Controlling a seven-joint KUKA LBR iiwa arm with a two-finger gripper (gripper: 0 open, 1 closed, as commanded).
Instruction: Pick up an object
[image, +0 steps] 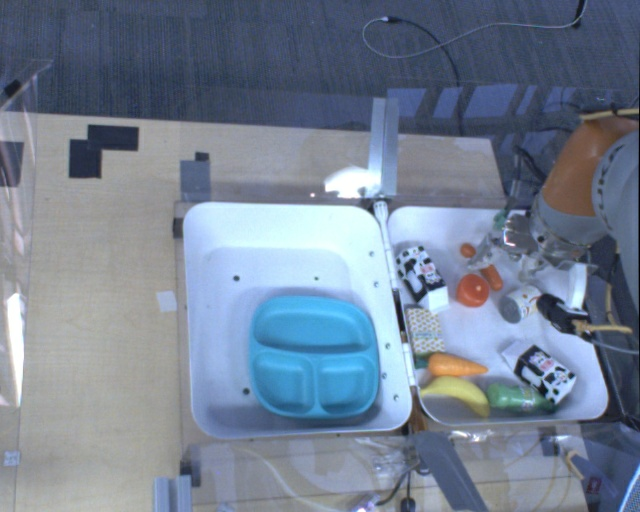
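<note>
My gripper (512, 242) hangs over the far right part of the right bin (600, 395), low among the objects. Just left of it lie a small orange piece (467, 250) and a red-orange piece (490, 276). A round orange-red fruit (473, 290) sits a little nearer, and a grey cup (518, 303) lies on its side just below the gripper. Nothing is visibly held.
Also in the right bin: a cow-patterned carton (420, 272), a checked square (425, 327), a carrot (457, 366), a banana (458, 392), a green item (517, 400) and a second cow-patterned box (544, 371). The left bin (215, 240) holds a blue divided plate (313, 354).
</note>
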